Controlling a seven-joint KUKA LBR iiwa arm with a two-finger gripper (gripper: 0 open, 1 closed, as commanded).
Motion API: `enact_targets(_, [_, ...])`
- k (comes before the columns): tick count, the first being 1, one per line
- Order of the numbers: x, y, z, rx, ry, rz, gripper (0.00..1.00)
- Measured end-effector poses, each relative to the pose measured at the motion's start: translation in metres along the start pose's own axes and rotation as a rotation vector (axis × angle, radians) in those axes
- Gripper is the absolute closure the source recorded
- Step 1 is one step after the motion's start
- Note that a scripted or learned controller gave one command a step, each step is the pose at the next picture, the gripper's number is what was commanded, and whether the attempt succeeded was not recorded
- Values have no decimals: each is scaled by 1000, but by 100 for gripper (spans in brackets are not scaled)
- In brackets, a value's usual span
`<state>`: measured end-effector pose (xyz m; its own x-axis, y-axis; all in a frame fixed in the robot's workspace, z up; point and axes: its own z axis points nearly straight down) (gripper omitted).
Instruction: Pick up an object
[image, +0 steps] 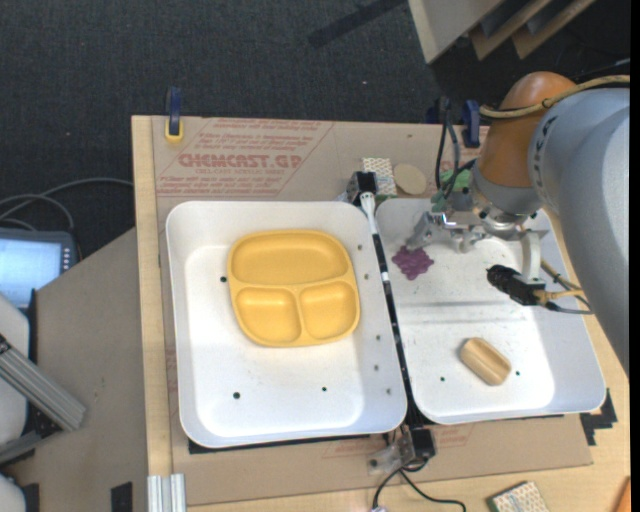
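The grey metal two-finger gripper (437, 228) hangs just beside the small purple crumpled lump (412, 262), which lies loose below-left of its spread fingertips.

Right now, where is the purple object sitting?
In the camera view, the purple object lies in the right bin, near its upper left corner, just right of the divider between bins and just left of the gripper.

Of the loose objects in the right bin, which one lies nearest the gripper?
The purple object, near the right bin's far left corner, beside the gripper. The tan block lies toward the bin's near edge.
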<state>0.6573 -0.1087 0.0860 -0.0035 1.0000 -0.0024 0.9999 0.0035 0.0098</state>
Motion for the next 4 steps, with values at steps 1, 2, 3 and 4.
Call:
enact_targets(1, [8, -52, 0, 11, 3, 6, 0])
enact_targets(2, [-37, 14, -78, -3, -3, 3, 0])
enact_targets(3, [-82, -17, 4, 14, 3, 6, 0])
enact_targets(4, [-21, 14, -110, -6, 1, -4, 0])
